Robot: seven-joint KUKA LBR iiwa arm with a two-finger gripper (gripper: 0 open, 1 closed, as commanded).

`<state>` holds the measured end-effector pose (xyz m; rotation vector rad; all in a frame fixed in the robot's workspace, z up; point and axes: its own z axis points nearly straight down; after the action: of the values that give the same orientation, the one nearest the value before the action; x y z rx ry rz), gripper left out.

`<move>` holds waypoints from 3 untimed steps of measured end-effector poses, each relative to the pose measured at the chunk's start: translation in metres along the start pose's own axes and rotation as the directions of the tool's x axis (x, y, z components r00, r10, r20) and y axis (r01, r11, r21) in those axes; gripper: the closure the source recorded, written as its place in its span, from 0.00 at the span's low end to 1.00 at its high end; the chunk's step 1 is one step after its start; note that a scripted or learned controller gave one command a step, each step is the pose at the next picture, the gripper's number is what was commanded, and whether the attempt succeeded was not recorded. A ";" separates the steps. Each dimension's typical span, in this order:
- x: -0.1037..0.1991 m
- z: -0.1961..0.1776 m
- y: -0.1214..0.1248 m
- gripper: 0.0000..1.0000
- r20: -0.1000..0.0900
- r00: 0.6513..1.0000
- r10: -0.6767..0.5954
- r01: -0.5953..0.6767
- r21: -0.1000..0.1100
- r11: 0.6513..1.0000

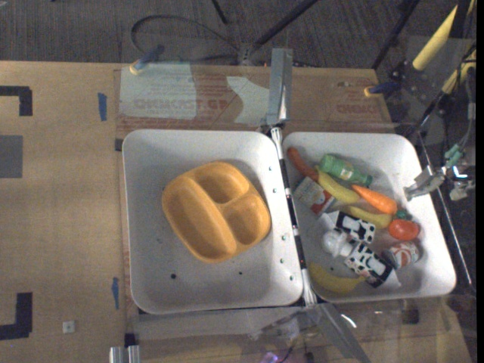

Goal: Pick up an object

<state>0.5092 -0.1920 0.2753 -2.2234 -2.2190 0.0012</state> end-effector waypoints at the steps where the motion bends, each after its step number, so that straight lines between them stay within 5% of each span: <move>1: 0.010 0.190 0.038 0.00 0.000 0.996 0.087 -0.087 -0.003 0.996; 2: 0.060 0.189 0.106 0.00 0.000 0.996 -0.091 0.091 -0.001 0.996; 3: 0.038 0.192 0.153 0.00 -0.010 0.993 -0.114 0.115 0.020 0.993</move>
<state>0.6625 -0.1548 0.0836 -2.0785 -2.3271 0.0139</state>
